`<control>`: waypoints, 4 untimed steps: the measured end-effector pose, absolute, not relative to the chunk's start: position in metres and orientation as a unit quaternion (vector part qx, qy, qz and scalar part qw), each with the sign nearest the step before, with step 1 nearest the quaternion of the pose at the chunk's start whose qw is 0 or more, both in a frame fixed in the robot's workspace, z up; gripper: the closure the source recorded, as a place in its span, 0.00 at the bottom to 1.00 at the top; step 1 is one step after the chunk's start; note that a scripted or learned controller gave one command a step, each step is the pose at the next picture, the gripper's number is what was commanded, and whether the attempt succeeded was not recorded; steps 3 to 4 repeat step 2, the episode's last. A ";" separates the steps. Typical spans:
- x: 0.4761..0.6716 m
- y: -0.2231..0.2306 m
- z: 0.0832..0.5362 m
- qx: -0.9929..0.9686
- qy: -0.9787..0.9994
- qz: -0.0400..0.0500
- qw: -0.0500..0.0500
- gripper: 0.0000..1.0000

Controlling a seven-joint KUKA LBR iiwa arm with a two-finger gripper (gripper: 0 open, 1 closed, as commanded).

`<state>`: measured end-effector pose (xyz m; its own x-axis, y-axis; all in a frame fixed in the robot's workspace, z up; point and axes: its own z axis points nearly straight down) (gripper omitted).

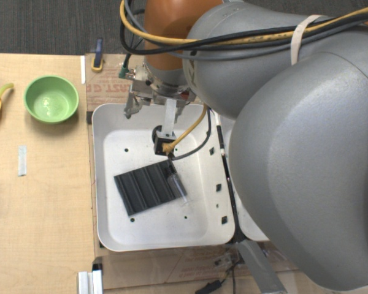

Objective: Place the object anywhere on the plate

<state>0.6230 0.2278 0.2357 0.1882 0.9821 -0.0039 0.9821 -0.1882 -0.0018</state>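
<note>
Seen from the camera above, the white bin (104,225) sits in the middle. A flat black thing with ridges (148,188) lies on the floor of the bin. It is a little nearer the bin's front wall than its back wall, and it is turned at a slant. A small grey piece (178,186) lies in the bin too, touching the right side of the flat black thing. The gripper (154,110) hangs over the back part of the bin, apart from both of them. Its fingers (131,106) are spread wide with nothing between them. The big grey arm (294,133) covers the right side of the bin. Left of the bin is the wooden table (43,225). On it a green bowl (51,98) stands, and a small grey strip (22,161) lies a bit nearer the front.
</note>
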 end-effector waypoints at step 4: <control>0.579 -0.004 0.365 0.682 0.732 -0.002 0.000 0.00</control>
